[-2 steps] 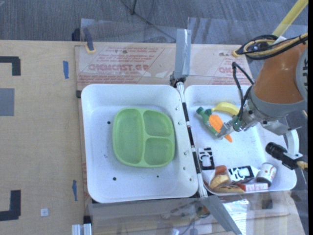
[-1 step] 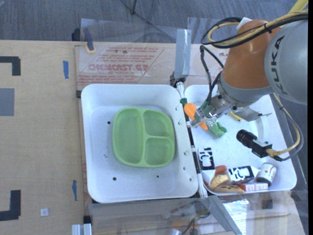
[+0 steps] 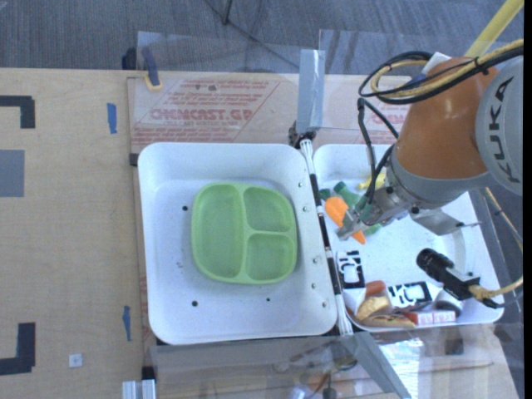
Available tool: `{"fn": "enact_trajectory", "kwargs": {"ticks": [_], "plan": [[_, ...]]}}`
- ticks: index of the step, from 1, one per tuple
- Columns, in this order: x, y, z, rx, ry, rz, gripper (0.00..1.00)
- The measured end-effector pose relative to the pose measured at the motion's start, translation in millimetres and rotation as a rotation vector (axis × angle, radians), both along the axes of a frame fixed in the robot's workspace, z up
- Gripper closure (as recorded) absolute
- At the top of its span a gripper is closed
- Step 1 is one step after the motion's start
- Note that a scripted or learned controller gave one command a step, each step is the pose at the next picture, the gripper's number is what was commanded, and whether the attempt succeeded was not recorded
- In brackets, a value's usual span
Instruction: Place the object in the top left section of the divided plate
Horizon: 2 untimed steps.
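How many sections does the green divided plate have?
3. The light green plastic divided plate in the left shallow white bin has one large section on its left side and two smaller sections on its right, one above the other.

This is a robotics lab — a test cell, not a home or kitchen. A grey KUKA arm (image 3: pixel 465 131) with an orange band and looped yellow and black cables reaches over a plywood bench (image 3: pixel 66 223) marked with black corner brackets and blue tape. Two shallow white bins (image 3: pixel 158 248) sit side by side on it, clear panels standing around them. The left bin holds a green divided plate (image 3: pixel 244 233) — the right one toy food (image 3: pixel 336 210) and black-and-white printed tags (image 3: pixel 352 271). Grey office carpet (image 3: pixel 166 2) with a loose cable lies beyond.
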State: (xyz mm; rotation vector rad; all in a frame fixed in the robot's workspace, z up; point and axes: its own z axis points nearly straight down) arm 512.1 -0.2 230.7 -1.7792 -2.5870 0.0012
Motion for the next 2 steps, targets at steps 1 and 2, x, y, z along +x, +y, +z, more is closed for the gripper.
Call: {"fn": "enact_trajectory", "kwargs": {"ticks": [1, 2], "plan": [[61.9, 41.1, -46.0, -0.001, -0.005, 0.061, 1.0], [62.0, 41.2, -45.9, -0.001, -0.005, 0.061, 0.0]]}}
